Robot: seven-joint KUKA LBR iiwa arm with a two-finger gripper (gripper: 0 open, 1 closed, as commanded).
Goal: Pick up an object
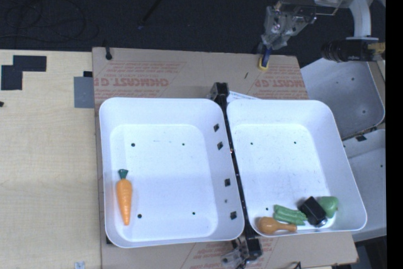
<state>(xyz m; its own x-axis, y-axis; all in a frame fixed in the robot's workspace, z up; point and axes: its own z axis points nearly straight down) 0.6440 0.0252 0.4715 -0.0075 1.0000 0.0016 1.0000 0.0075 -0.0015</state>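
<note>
The gripper [269, 50] hangs above the far edge of the bench, beyond the back wall of the right bin [343, 154], its fingers pointing down with a small yellow-and-dark tip showing at their lower end. Whether that tip is part of the fingers or something between them cannot be told, and neither can the gap between the fingers, so the grasp state stays unknown.

From there, every candidate lies toward the near side. The closest group sits in the near right corner of the right bin, well apart from the gripper: 4 items crowded together, namely a tan pear-shaped piece [274, 225], a green pod-like piece [289, 215], a black block [313, 211] and a green rounded piece [329, 203] just behind it (the block appears to touch or overlap its green neighbours).

The left bin [104, 135] holds 1 thing, an orange carrot [124, 197] with a green top, lying alone near the left wall, its long axis running front to back. It is farthest from the gripper, diagonally across both bins, but probably the easiest grab, since nothing crowds it.
</note>
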